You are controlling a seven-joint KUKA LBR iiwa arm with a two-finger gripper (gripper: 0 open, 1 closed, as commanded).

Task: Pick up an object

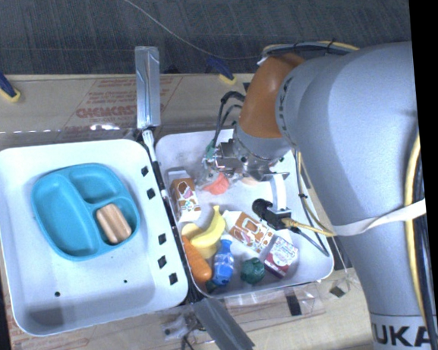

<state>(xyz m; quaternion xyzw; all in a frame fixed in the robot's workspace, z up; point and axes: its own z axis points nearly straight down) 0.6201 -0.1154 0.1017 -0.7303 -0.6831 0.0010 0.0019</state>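
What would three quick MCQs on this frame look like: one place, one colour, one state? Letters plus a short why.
1. Where does the hot dog lie?
A. In the right bin among the clutter
B. In a compartment of the blue plate
C. On the bench outside both bins

2. What colour is the sectioned plate in the left bin?
A. Blue
B. Red
C. Yellow

3. How does the banana lie?
A. Alone on the blue plate
B. Hanging in the air above the bins
C. In the right bin, beside other items

Answers:
1 B, it sits in the plate's lower right compartment.
2 A, the plate is plainly light blue against the white bin.
3 C, it rests in the right bin next to the carrot and small cartons.
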